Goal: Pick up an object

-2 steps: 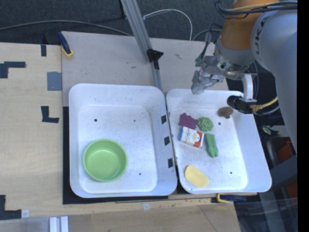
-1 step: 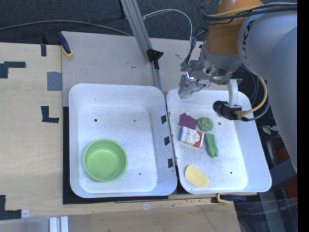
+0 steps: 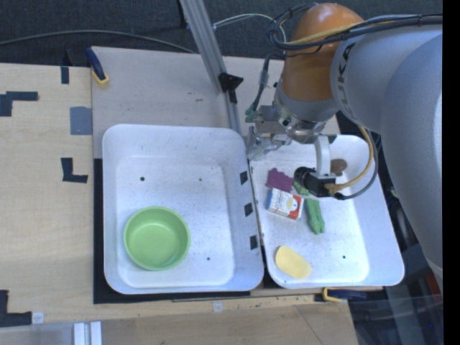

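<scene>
The right bin (image 3: 359,264) holds a purple piece (image 3: 279,179), a small white carton with red and blue print (image 3: 284,204), a green vegetable-shaped toy (image 3: 314,215), a yellow wedge (image 3: 292,262) near the front, and a small brown item (image 3: 338,167) partly hidden behind the arm's cable. A green bowl (image 3: 156,237) sits in the front left of the left bin (image 3: 180,157). My gripper (image 3: 260,142) hangs over the far left corner of the right bin, by the divider between the bins, just beyond the purple piece. I see nothing held in it.
A slanted grey metal bar (image 3: 205,42) crosses from the top down to the bins' far edge, close to my wrist. A blue and yellow clamp (image 3: 97,66) sits at the bench's far left corner. The big arm body covers the right bin's far right side.
</scene>
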You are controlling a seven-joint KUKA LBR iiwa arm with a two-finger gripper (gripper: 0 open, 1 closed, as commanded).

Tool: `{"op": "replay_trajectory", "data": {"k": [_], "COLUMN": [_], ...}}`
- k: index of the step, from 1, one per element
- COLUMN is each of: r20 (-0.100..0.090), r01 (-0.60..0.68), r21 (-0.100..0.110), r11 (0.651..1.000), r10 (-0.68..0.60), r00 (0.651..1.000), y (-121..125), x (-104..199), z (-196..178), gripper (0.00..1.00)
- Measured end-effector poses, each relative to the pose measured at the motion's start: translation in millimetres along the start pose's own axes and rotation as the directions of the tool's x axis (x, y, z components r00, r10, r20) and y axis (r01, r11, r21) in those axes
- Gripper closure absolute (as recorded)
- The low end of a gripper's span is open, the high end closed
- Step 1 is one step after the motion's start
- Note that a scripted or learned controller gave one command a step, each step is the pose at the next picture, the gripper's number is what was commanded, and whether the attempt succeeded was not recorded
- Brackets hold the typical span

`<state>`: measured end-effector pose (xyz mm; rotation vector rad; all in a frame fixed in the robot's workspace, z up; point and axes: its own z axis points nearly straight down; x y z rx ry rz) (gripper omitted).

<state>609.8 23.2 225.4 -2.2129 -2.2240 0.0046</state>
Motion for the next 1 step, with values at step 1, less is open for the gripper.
{"op": "replay_trajectory", "data": {"k": [1], "r20": [-0.001], "r01": [0.001], "r21": [-0.001], "r11": [1.0], "r10": [-0.001], "r00": [1.0], "y": [-18.5], "x": [43.9], "z": [-2.6], "gripper": [1.0]}}
